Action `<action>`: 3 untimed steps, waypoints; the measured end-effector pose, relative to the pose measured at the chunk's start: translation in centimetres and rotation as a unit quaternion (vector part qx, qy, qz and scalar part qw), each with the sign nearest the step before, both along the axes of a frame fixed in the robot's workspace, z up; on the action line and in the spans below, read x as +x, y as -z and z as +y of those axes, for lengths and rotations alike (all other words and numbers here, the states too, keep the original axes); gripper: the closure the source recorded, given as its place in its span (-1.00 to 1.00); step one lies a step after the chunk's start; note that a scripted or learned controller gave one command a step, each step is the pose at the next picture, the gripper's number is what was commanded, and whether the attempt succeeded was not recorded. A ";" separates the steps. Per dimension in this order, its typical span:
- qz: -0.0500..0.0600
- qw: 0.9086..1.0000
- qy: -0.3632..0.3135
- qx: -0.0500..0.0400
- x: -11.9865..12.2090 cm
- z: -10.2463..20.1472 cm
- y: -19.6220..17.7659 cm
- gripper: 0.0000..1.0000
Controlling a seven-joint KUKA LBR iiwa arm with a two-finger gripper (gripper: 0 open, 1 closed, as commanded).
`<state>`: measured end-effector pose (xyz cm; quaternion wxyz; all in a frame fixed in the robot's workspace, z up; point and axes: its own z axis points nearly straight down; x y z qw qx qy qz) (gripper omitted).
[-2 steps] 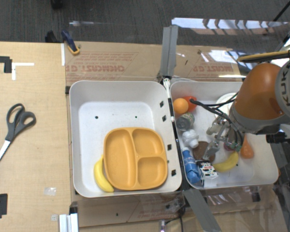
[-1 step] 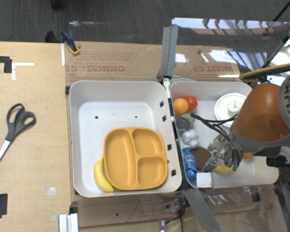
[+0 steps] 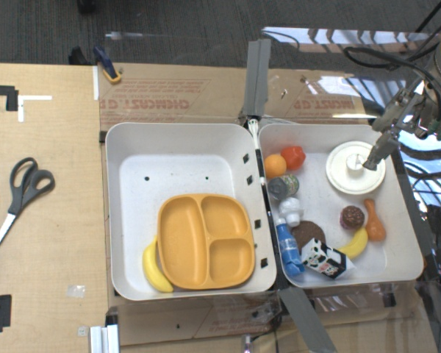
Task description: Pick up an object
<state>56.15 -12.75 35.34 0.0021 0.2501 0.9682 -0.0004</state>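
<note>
- A light wooden bench (image 3: 44, 263) fills the left side.
- Dark grey carpeted floor (image 3: 206, 13) runs beyond the bench's far edge.
- Flattened brown cardboard (image 3: 169, 98) lies along the far edge.
- Black-handled scissors (image 3: 18, 197) rest near the left edge.
- A blue and yellow clamp (image 3: 106, 65) sits at the far edge.

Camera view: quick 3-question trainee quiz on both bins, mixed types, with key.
1. True or false: the yellow tray lies in the left bin.
2. The claw is over which item? A) white plate B) blue bottle C) scissors
3. Fill in: a ____ pokes out from under the tray's left edge.

Key: 1 true; 2 A; 3 banana.
</note>
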 end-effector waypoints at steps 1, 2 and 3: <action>0.001 0.998 0.068 0.000 -2.3 -8.6 8.3 -1.00; -0.003 0.997 0.073 0.000 0.2 -8.5 22.6 -1.00; -0.001 0.993 0.114 0.001 -3.9 -7.1 26.0 -1.00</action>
